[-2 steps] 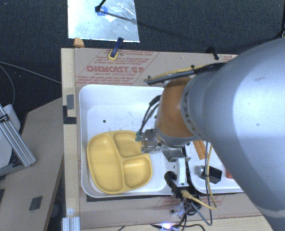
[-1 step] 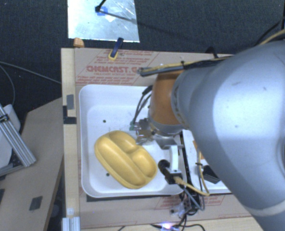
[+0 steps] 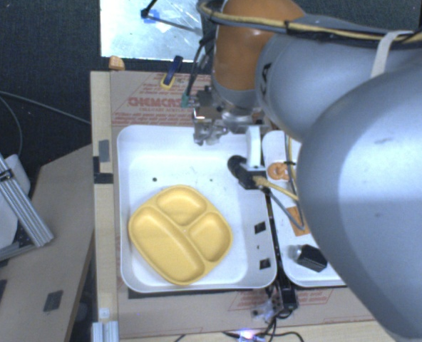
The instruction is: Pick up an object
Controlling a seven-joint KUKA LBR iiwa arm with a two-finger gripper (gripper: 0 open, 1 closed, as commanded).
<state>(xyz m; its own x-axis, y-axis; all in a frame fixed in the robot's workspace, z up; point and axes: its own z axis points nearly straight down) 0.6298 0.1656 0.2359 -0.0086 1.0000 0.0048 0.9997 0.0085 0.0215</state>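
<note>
Resting in left bin (image 3: 125, 191) — 1 yellow divided tray (image 3: 180, 234), 0 others.

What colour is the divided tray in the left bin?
Yellow, plain; the divided tray shows clearly in the camera view.

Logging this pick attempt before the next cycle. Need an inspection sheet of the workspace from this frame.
Surface: two shallow white bins side by side, left bin and right bin, on a brown cardboard sheet with red print.
Job's things: yellow divided tray lying flat in the left bin's near part; small black block in the right bin, apart from the tray.
Clutter: orange-marked item in the right bin, partly hidden by the arm.
Tool: tool over the left bin's far edge, well clear of the tray; finger state not readable.
Cables: black and yellow cables running along the divide between the bins.
Surroundings: aluminium frame at left; dark floor.
</note>
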